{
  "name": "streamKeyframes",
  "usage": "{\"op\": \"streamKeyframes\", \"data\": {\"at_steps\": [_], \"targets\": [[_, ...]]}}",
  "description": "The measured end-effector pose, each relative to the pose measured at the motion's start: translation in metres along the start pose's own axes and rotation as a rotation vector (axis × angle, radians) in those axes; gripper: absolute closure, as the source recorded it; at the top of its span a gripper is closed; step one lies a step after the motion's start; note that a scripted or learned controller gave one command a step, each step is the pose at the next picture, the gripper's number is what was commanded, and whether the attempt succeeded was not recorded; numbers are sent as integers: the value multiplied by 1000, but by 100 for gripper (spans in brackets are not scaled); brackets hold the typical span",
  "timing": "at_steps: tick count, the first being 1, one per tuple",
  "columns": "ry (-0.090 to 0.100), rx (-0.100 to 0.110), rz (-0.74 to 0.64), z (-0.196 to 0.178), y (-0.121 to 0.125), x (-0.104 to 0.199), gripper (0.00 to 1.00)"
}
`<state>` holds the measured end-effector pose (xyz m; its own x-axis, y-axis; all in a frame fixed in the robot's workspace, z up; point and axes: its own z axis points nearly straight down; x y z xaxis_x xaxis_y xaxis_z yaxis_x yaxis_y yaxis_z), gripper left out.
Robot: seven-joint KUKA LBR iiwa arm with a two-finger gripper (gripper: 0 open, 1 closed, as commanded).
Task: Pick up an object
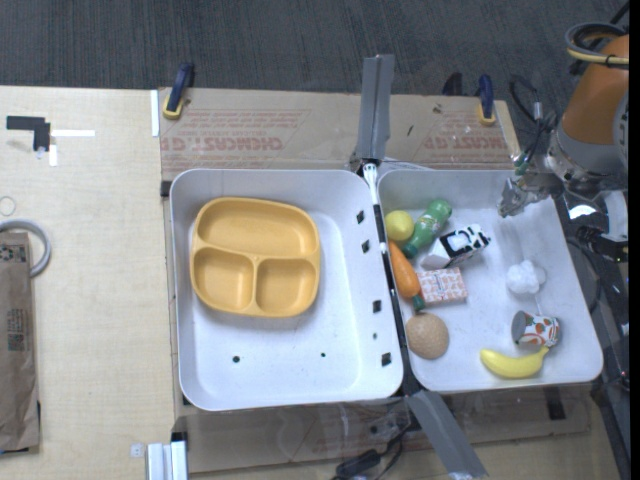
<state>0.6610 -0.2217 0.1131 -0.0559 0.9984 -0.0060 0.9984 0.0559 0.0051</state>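
Banana [513, 362] beside patterned cup [537, 330], end effector [512, 201] well apart, grip unclear

Red print runs along the cardboard sheet [330, 128] lying at the far side of the two bins; it appears upside down and reversed, and seems to read "CHEMCAST GP", once at the left and once at the right. The brown paper bag [17, 338] at the left edge carries small dark print, too small to read.
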Motion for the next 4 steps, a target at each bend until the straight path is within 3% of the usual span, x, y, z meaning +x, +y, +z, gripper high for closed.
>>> {"op": "streamKeyframes", "data": {"at_steps": [1,2,4], "targets": [[4,5,215,20,-2,0,100],[5,6,289,20,-5,38,100],[6,6,332,20,-16,38,100]]}}
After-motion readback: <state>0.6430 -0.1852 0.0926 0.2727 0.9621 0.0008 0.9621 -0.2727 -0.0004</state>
